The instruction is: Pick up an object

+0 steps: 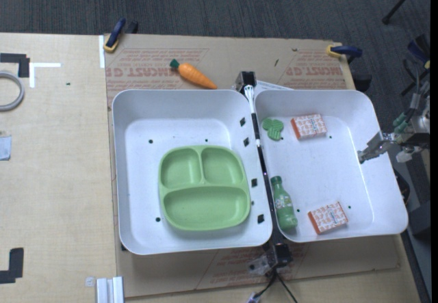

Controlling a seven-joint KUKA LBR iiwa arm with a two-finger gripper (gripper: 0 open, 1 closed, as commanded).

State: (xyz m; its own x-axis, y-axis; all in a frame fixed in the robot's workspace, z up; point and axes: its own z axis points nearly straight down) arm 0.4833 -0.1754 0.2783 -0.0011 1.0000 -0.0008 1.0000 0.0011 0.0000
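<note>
We take the green bottle (282, 204) — lying against the left wall of the right bin (383, 226) — as a light, stiff, rather slippery piece, best gripped across its middle. Two small cartons (328, 217) and a green leaf toy (274, 129) lie apart from it; the wall crowds one side. The tool (373, 149) hovers at the bin's right rim — its state we cannot tell.

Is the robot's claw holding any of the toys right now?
No, nothing is held. The gripper is at the right bin's right edge, with nothing between its fingers, away from the bottle and both boxes.
</note>
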